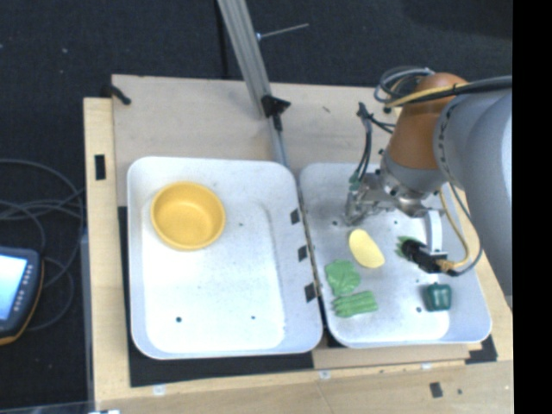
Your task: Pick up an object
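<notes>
Hanging just above the yellow block point(366, 249) in the right bin point(466, 322), the claw point(360, 203) has picked up nothing yet; whether it is spread, I cannot tell.

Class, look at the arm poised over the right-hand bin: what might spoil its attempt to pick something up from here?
1. The gripper sits just above the pale yellow piece, not around it; a slightly off descent may nudge it aside rather than grasp it.
2. The two green pieces lie close together near the right bin inner wall, so a try there may catch both, or hit the wall.
</notes>
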Robot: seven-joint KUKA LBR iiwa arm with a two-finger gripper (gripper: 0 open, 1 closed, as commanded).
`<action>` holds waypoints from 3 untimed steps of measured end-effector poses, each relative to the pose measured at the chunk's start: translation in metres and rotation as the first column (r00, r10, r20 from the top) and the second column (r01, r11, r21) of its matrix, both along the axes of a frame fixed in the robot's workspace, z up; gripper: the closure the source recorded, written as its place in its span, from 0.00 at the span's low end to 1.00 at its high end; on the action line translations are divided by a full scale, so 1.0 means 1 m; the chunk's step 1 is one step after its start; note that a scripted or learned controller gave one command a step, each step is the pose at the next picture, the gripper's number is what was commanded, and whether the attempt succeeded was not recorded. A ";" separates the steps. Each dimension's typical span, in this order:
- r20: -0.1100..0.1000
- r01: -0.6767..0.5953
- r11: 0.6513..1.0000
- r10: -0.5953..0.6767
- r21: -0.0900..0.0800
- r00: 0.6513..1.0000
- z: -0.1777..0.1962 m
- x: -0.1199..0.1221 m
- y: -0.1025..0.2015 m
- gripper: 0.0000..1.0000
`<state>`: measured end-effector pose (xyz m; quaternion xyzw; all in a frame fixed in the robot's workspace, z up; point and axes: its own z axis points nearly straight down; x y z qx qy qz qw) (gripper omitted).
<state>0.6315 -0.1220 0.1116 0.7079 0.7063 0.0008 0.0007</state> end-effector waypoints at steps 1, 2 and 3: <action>0.004 -0.002 1.000 0.002 -0.001 1.000 0.060 0.007 -0.006 1.00; 0.002 -0.002 1.000 0.002 0.000 1.000 0.104 0.003 -0.005 1.00; 0.004 -0.003 1.000 0.003 -0.001 1.000 0.166 0.007 -0.001 1.00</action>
